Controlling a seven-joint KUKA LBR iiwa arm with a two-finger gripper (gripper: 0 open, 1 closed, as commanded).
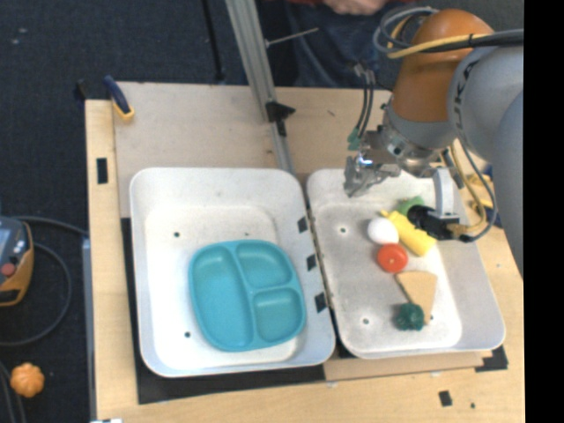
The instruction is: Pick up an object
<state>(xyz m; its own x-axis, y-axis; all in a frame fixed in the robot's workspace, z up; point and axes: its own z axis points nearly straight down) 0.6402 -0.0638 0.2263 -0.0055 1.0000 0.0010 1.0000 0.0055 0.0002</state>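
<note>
Gripper [359, 176] over right bin [476, 324] far corner, finger state cannot tell; white egg [382, 231] likely light, hard, slippery, so grab across its middle

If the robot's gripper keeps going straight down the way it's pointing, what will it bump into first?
Probably the bare floor of the right white bin, near its back left corner. The gripper points down there, apart from the white egg-shaped toy. Depth is hard to judge from this slanted view.
</note>
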